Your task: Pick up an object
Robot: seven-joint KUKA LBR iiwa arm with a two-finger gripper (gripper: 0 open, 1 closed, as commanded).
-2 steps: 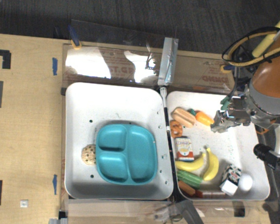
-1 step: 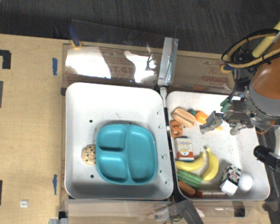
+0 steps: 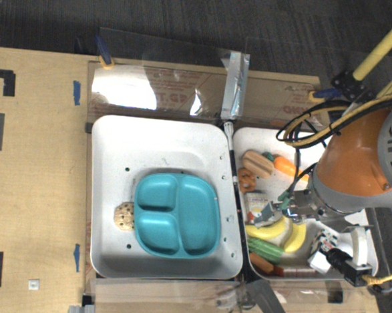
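right bin [image 3: 269,139] crowded, left bin [image 3: 107,180] roomy

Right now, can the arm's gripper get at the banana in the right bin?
Probably yes. The gripper hangs low over the right bin, right beside the banana, whose top lies uncovered. Other toy foods crowd it, so a clean grasp is less sure.

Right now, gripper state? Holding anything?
Gripper: down in the right bin, just above the bananas. Open or closed cannot be told, and nothing is seen in its hold.
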